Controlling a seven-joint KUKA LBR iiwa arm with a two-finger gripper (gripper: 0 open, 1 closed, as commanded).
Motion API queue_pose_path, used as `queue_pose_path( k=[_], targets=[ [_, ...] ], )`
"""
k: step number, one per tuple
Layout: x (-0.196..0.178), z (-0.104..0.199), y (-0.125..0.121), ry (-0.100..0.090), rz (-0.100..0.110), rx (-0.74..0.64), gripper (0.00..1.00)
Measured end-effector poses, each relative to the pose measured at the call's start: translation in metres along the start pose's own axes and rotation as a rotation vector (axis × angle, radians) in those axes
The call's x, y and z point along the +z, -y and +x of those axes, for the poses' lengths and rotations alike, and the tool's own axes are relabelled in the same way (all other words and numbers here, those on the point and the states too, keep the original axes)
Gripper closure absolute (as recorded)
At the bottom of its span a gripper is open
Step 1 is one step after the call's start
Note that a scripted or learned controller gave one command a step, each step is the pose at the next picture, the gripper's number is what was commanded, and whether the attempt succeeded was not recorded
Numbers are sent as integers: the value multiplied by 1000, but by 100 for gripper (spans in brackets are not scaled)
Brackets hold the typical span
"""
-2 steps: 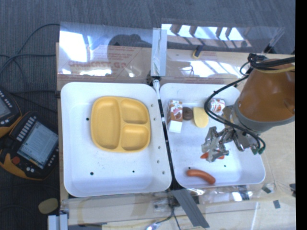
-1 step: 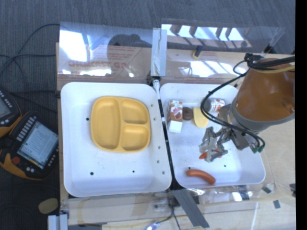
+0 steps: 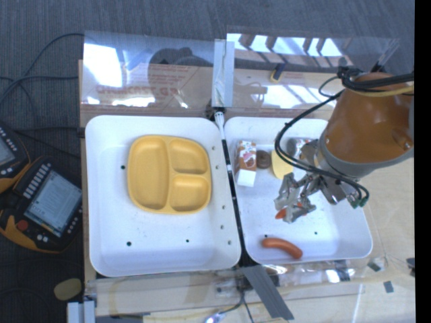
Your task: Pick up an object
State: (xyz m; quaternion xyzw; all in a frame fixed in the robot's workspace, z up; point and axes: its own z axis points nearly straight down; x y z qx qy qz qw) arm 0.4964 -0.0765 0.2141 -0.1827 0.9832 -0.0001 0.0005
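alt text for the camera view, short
The grey and orange arm hangs its claw low over the right bin, near a hot dog, a small carton and a yellow piece. The left bin holds a yellow divided tray.

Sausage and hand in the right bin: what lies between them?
Bare white bin floor in the camera view: nothing lies between the hand and the sausage.
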Motion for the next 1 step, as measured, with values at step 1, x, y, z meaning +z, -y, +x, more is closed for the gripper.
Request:
queue_pose_path(
  k=[1],
  targets=[
    [-3,-23,-38,0,-2,-133,100]
  ],
)
